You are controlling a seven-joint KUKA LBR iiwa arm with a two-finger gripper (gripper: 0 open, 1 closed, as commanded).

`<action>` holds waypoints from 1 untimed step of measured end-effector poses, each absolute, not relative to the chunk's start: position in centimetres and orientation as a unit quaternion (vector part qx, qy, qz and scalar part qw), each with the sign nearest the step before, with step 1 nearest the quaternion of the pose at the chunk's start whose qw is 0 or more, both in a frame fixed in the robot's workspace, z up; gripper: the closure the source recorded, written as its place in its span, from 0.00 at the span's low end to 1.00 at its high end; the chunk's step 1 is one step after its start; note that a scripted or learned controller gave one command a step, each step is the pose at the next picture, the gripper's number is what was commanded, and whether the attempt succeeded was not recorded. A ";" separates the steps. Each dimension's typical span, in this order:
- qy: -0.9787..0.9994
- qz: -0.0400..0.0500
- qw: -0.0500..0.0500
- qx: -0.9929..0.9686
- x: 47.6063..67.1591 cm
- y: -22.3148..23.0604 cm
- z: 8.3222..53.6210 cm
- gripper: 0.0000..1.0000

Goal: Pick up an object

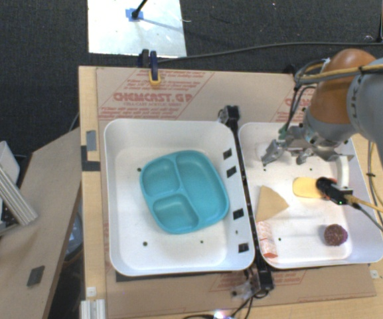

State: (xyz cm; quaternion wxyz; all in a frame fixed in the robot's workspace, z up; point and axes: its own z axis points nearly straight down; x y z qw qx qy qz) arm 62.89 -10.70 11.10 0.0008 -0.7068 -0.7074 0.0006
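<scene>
— Where's the gripper [285,153] now?

— Over the right bin [304,241], close to its far left corner, above bare white floor. The arm [377,105] comes in from the right, with the orange band [334,88] just above the wrist.

— Released or clenched?

— I can't tell from here. At this angle the end of it is just a grey jumble.

— So what is there to pick up?

— Four things in that bin. A tan wedge [269,202] lies against the left edge, about halfway along, near the gripper but apart from it. A yellow slice [304,188] lies just right of the wedge, toward the middle. A dark red ball [336,234] sits by the near right corner, well apart from the others. A red-and-white packet [268,239] lies at the near left corner, just beside the wedge.

— Which of them are closest to the gripper?

— The wedge and the slice. Both lie nearer the front edge than it does.

— And the left bin [128,178]?

— A teal plate [184,191] with three compartments lies flat in the middle, turned a little askew to the bin's edges.
</scene>
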 end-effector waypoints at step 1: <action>-0.707 -0.001 -0.002 -0.707 63.0 -10.8 12.5 1.00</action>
